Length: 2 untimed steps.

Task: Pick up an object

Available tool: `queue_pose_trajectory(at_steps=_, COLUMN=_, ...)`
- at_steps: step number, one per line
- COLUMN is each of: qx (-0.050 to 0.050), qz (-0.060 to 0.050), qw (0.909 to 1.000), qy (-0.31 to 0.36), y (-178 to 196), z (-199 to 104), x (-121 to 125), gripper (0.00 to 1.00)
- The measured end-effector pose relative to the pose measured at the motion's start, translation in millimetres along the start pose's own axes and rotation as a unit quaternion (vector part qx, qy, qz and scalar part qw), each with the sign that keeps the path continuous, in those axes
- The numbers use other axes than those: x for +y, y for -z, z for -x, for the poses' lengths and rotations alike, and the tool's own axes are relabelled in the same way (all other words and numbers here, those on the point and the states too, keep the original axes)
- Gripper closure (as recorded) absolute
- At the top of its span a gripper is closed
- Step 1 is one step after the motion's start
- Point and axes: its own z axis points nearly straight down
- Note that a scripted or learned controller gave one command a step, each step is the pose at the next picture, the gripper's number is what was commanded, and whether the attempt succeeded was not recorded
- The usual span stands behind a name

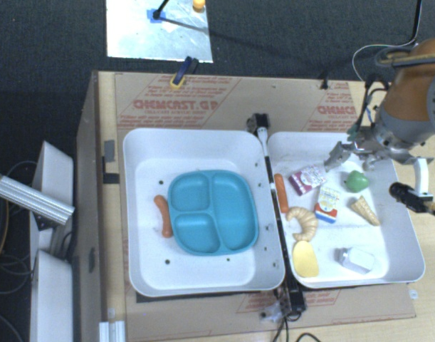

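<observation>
Right bin (pixel 402 251), white and shallow, on the table (pixel 224 95): holds a loose lot of toy food and small packs, any one of which serves the task. Nearest the gripper (pixel 354 150) is a green round toy fruit (pixel 357 182), lying just below and beside it toward the bin's far right; judged light, hard plastic, smooth and inclined to roll, so best taken across its widest middle with the fingers coming straight down. Just below that fruit lies a tan ice-cream cone (pixel 365 210), light and stiff, tapered, likely to squirt out unless pinched across its thick end. Left of the fruit: a small white-and-orange carton (pixel 327 204), flat-sided and the easiest grip, across its short faces; a purple-and-white packet (pixel 305 180), thin and possibly crinkly; a croissant (pixel 303 221), curved, best held at its fat centre; a yellow oval piece (pixel 305 259), low and flat, hard to get under; a grey-white block (pixel 355 260) toward the near right corner; an orange hot dog (pixel 281 193) against the left wall, too close to the rim for easy finger room. Left bin (pixel 142 191): blue divided plate (pixel 213 212), broad and awkward, and a second sausage (pixel 163 216) beside it. Gripper hangs over the right bin's far side, fingers spread apart and holding nothing.
</observation>
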Motion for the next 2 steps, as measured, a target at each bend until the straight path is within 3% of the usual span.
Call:
queue_pose_trajectory(at_steps=1, qx=0.001, qz=0.0, qw=1.0, qy=0.0, y=-78.2, z=1.3, x=-28.6, gripper=0.0)
queue_pose_trajectory(at_steps=2, qx=0.0, qz=0.002, qw=1.0, qy=0.0, y=-77.8, z=45.2, x=16.9, gripper=0.0)
